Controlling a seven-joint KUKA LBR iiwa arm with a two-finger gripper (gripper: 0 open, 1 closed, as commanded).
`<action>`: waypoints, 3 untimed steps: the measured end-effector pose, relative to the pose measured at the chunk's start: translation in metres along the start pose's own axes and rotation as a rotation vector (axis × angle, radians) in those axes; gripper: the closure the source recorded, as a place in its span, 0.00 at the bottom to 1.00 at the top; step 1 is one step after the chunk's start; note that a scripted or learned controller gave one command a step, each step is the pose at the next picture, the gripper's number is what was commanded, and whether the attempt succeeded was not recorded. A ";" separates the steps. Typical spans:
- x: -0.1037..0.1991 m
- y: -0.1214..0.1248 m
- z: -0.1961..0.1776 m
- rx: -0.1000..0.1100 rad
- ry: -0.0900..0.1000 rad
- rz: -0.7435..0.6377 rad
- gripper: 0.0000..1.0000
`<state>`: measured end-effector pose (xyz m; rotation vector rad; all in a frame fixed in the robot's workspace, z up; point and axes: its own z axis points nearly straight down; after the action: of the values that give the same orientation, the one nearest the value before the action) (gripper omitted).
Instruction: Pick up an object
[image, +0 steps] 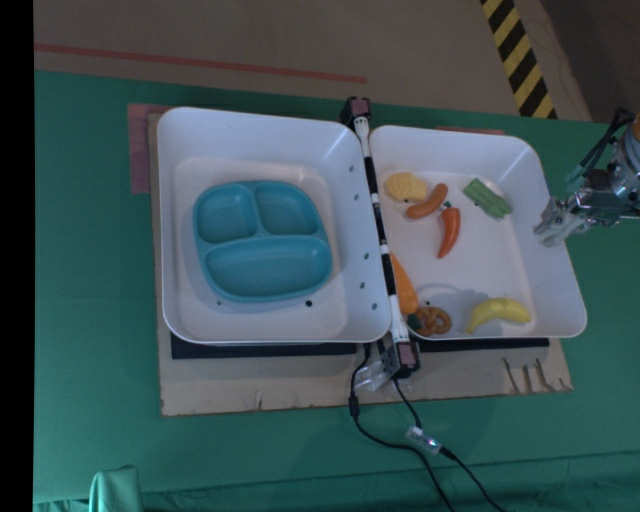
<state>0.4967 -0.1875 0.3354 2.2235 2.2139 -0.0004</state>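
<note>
Nothing picked up yet: hand at right bin rim, apparently spread and holding nothing; banana, chili, sausage waiting inside.

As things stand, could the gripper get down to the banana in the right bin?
Probably yes: the gripper sits over the bin's right rim, and the banana lies uncovered with bare floor around it.

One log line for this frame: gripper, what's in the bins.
gripper: at right bin's right rim, nothing held | right bin: banana, chili, sausage, pretzel | left bin: blue plate
</note>
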 end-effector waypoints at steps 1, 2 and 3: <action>0.035 -0.029 -0.019 0.002 0.002 -0.001 1.00; 0.068 -0.030 0.008 0.003 0.002 -0.001 1.00; 0.040 -0.019 0.036 0.003 0.002 0.001 1.00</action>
<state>0.4776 -0.1471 0.2993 2.2267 2.2154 -0.0018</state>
